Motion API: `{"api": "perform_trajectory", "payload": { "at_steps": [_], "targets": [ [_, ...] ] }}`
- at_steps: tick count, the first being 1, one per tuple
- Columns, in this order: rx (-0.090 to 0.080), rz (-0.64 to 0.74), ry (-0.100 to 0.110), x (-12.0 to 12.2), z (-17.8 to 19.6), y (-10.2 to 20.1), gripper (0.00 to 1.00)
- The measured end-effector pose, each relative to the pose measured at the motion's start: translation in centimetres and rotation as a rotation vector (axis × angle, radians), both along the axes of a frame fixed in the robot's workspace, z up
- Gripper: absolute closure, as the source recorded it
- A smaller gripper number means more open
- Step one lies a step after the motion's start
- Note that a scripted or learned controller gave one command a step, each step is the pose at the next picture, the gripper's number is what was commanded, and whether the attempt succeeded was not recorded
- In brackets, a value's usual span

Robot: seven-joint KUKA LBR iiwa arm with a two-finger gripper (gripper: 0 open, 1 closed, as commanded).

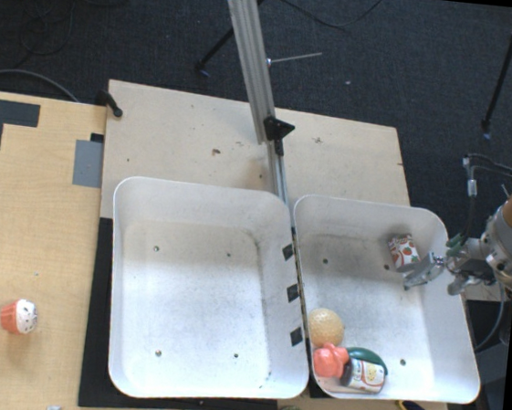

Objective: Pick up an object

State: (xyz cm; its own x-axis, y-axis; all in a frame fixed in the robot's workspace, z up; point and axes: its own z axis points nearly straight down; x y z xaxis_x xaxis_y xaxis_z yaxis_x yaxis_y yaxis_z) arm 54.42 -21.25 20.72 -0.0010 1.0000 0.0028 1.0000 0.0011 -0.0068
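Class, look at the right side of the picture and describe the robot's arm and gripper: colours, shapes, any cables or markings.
At the right edge the grey robot arm shows an orange band above the wrist. Below that the wrist looks blocky, grey and dark. The silvery metal two-finger gripper ends in thin, angled fingers over the right-hand shallow white bin. Thin dark cables run beside the arm. No markings are legible.

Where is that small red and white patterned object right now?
In the camera view, the small red and white object lies in the right bin, near its far right corner, just left of the end effector and apart from the items clustered at the bin's near edge.
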Motion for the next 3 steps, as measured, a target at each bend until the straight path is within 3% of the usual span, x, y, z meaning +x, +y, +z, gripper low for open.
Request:
{"api": "perform_trajectory", "payload": {
  "at_steps": [2,3],
  "targets": [
    [0.0,-0.001,0.001,0.5,-11.4,0.6,0.0],
    [-0.001,-0.005,-0.003,0.6,-10.1,0.5,1.0]
  ]
}}
